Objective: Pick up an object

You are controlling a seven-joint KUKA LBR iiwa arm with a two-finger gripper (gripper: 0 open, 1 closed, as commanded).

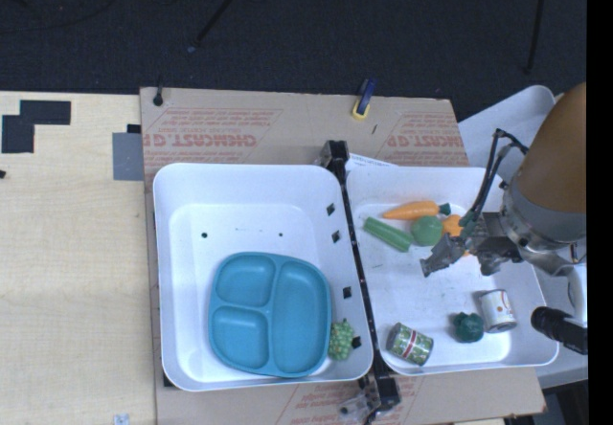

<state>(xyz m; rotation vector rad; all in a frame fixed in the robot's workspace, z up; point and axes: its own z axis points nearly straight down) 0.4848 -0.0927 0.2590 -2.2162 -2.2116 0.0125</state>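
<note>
My gripper (450, 258) hangs over the middle of the right bin (436, 368), reaching in from the right. Just to its upper left lie a round green piece (426, 231), a long green vegetable (385, 234) and an orange carrot (412, 211). A small orange bit (452, 225) shows right beside the gripper's body. Nearer the front of the bin are a silver can (495, 309) lying on its side, a dark green lump (468, 326) and a green-and-red can (410, 344). I see nothing clearly held.
The left bin (177, 222) holds a blue divided plate (270, 313), with a bunch of green grapes (340, 340) at its right front corner. A black divider (347, 251) runs between the bins. The arm's bulky grey wrist (551, 193) overhangs the right bin's right side.
</note>
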